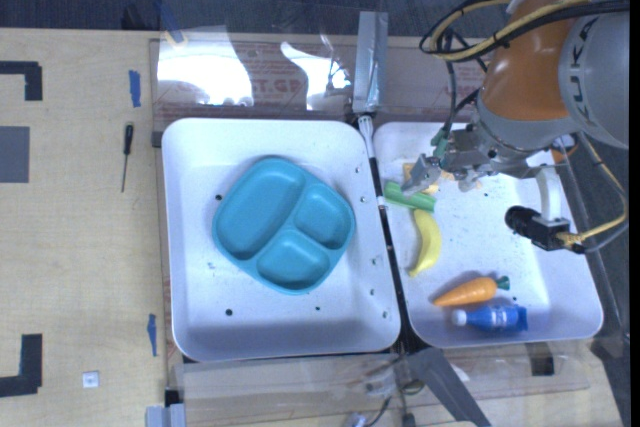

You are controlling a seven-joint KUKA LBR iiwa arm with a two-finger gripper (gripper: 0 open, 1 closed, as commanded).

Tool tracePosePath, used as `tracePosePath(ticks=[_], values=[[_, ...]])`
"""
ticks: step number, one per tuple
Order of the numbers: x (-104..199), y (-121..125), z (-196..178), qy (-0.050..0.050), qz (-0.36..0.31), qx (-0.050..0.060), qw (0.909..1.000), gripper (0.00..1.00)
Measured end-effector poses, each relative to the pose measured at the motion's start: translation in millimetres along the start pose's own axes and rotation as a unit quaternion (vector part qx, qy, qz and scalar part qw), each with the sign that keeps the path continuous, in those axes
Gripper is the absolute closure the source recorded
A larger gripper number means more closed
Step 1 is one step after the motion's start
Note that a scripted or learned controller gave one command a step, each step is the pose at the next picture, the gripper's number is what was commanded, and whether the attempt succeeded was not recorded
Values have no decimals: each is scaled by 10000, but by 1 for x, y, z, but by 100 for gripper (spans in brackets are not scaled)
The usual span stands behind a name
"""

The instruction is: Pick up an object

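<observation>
Pale wooden desk [70,245], two white bins side by side. Left bin [190,165] carrying a blue divided tray [285,223]. Right bin [570,305] carrying the loose items: green piece [410,198] at the far left corner, yellow banana [427,243] just near of it, orange carrot [466,292] and blue bottle [495,318] toward the near edge. End effector [428,170] low over the far left corner of the right bin, directly above the green piece's far end. Green piece lying roughly left to right, long axis slightly slanted; closest candidate by a wide margin. Banana running near to far, next closest. Grip state: cannot tell, tips blurred against clutter. Nothing visibly held.
</observation>
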State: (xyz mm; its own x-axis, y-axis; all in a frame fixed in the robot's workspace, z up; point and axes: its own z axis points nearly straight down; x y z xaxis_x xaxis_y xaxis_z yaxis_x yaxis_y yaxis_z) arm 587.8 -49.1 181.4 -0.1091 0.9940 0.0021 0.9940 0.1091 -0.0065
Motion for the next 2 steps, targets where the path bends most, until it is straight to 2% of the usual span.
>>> tracePosePath(ticks=[1,2], values=[[-69,-15,91,-23,-436,-53,9990,0],[-100,-9,76,-21,13,-52,10000,0]])
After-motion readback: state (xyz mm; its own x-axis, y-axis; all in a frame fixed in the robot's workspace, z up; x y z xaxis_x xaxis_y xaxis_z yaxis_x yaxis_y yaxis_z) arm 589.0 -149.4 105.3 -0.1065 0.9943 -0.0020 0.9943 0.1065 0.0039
